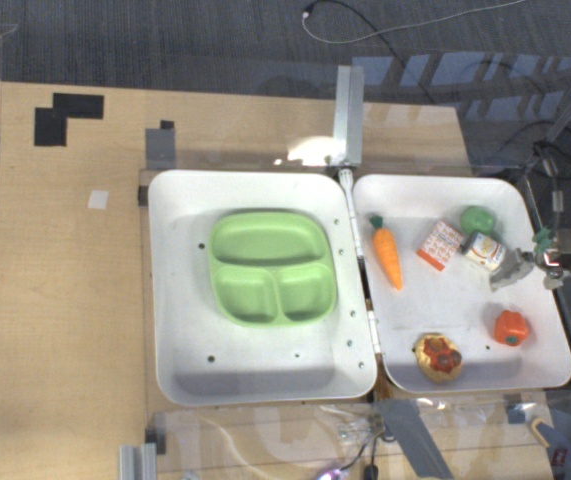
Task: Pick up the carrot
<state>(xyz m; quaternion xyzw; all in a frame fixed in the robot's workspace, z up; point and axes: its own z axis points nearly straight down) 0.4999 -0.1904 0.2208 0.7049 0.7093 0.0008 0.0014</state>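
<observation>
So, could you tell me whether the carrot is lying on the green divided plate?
No, the carrot lies on the floor of the right bin, while the green divided plate sits in the left bin.

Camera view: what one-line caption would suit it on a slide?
Carrot lies at the right bin's left side; gripper sits near the can across the bin.

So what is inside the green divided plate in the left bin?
The green divided plate in the left white bin shows three bare compartments, with nothing covering them. The orange carrot lies in the right white bin; the plate hides the bin floor beneath it.
</observation>
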